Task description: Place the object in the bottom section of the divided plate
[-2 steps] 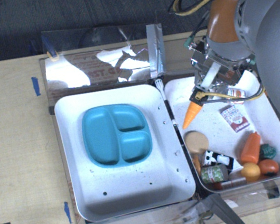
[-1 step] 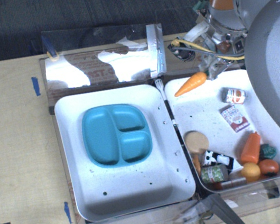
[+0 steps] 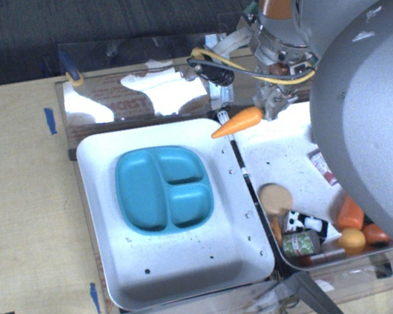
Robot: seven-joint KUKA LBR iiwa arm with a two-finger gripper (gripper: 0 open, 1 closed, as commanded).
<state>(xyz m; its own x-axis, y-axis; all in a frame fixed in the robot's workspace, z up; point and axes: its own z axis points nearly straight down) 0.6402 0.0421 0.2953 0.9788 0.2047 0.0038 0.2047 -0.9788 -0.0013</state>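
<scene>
An orange toy carrot (image 3: 239, 121) hangs level over the top end of the divider between the two bins, its tip pointing left. My gripper (image 3: 269, 108) is shut on the carrot's thick right end, under the orange-banded wrist. The blue divided plate (image 3: 142, 192) lies in the left white bin (image 3: 200, 261), below and to the left of the carrot. It has one long section on the left and two smaller ones stacked on the right. Nothing lies on the plate.
The right bin (image 3: 285, 148) holds several items along its lower edge: a tan wooden disc (image 3: 276, 196), a black-and-white toy (image 3: 303, 221), a green can (image 3: 300, 243), an orange fruit (image 3: 353, 240) and a red-orange piece (image 3: 349, 213). The arm's grey body covers the bin's right side.
</scene>
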